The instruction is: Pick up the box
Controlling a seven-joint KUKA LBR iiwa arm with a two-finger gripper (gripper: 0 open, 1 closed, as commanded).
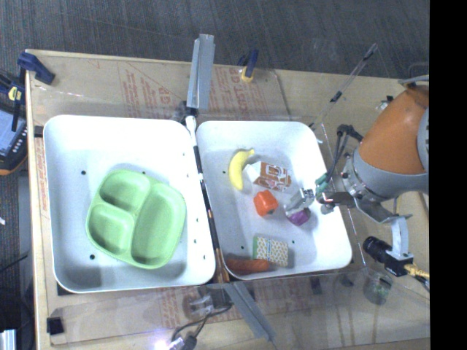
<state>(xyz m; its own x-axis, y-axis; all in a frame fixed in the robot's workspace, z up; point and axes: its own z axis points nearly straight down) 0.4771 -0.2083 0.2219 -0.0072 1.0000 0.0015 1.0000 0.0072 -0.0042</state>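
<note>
At the frame's right, the gripper (305,197) hovered above the small patterned cardboard box (271,250), its claw state unclear.

A pale plywood bench (109,86) printed with faded red lettering bears two shallow white plastic bins side by side, left bin (66,144) and right bin (219,141), edges touching.

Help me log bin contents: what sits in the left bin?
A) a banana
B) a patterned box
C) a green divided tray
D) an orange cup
C: the green divided tray lies alone in the left bin; the other items are in the right bin.
</note>
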